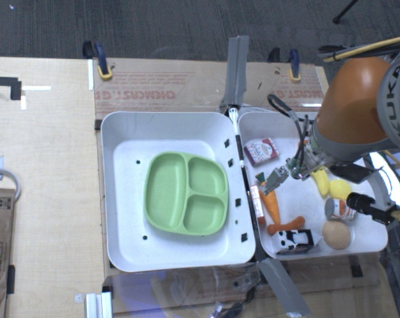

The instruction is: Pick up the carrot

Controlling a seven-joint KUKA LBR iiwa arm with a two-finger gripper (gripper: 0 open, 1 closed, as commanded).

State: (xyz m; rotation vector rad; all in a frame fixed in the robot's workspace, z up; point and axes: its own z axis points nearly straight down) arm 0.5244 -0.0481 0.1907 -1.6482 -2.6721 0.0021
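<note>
the carrot [272,206] is seen lying in the right bin [379,244], near its left wall, with the tool [277,177] just above its upper end. whether the tool is spread or pressed together cannot be told. a missed grasp is judged likely, since a red-capped tube [256,201] lies just beside the carrot and an orange piece [286,227] at its lower end, either of which could be caught instead.

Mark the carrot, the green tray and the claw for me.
carrot [272,206]: camera view, middle of its orange body.
green tray [165,192]: camera view, large left compartment.
claw [277,177]: camera view, midway between its fingertips.
</note>
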